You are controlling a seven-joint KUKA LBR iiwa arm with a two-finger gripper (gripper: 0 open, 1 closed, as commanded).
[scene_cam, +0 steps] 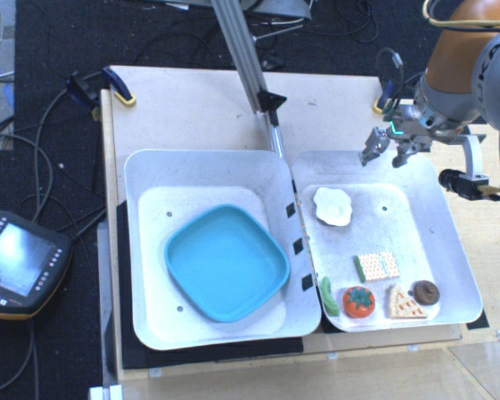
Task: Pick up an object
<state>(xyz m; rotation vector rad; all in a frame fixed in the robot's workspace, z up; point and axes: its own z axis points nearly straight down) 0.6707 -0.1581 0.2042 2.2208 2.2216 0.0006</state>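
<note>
The right bin (433, 215) holds small toy foods. A white fried-egg piece (333, 206) lies near its back left. A checkered waffle piece (377, 266) sits further forward. Along the front edge lie a green pod (325, 294), a red tomato (359, 301), a pizza slice (404, 303) and a brown donut (425, 292). My gripper (385, 147) hangs over the bin's back rim, above and to the right of the egg piece. Its two fingers stand apart with nothing between them.
The left bin (150, 190) holds a light blue square plate (225, 261). A slanted metal pole (246, 44) crosses the back of the bench, ending at the divide between the bins. A teach pendant (17, 261) lies off the bench at left.
</note>
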